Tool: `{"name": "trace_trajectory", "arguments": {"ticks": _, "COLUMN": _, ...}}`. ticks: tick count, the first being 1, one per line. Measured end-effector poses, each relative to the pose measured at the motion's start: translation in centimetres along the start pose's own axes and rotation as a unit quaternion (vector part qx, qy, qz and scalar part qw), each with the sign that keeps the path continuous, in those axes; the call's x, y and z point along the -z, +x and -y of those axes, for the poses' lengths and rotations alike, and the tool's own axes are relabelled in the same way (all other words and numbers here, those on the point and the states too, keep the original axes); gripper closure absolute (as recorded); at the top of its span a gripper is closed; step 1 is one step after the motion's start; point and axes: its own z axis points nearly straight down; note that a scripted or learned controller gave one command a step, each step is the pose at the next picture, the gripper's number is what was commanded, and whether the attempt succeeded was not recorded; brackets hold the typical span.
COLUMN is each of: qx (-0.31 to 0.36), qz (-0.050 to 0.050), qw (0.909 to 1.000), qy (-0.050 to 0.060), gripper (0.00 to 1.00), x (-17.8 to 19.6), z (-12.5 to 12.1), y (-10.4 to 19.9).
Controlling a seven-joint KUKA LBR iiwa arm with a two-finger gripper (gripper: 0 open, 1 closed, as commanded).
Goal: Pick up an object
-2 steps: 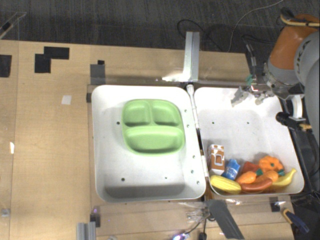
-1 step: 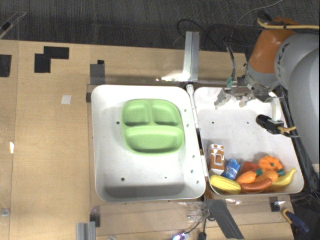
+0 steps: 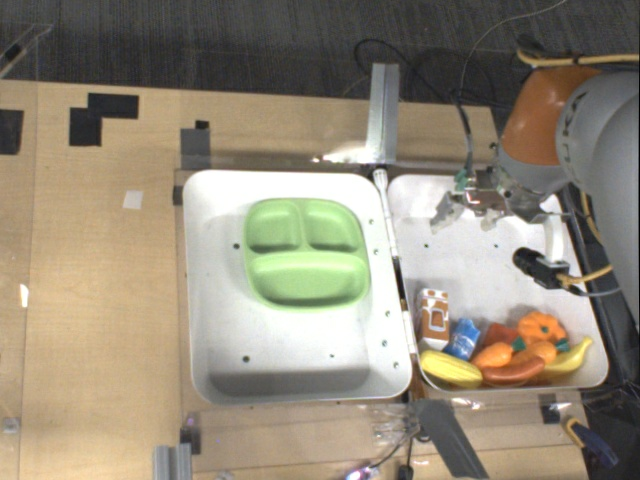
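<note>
Tool (image 3: 464, 208) hovers spread open and empty over the bare back of the right bin (image 3: 500, 253), so it should drop onto the toy pile (image 3: 500, 348) bunched in the front corner.

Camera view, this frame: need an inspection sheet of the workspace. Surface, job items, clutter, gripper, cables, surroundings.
Surface: wooden bench bearing a left bin and a right bin side by side, metal divider between them.
Job's things: heap of toy food along the right bin's near edge: yellow banana, small carton, blue item, orange pieces. Green divided tray in the left bin.
Clutter: black squares on the bench's far left.
Grippers: gripper over the right bin's far end, fingers spread, nothing between them, well apart from the heap.
Cables: black cables behind the bins; more by the arm.
Surroundings: dark floor beyond the bench.
</note>
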Motion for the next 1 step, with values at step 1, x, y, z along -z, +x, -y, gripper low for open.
{"name": "trace_trajectory", "arguments": {"ticks": 1, "qx": -0.028, "qz": 0.0, "qw": 0.9996, "qy": -0.001, "gripper": 0.0, "x": 2.35, "z": 0.3, "y": -3.95}}
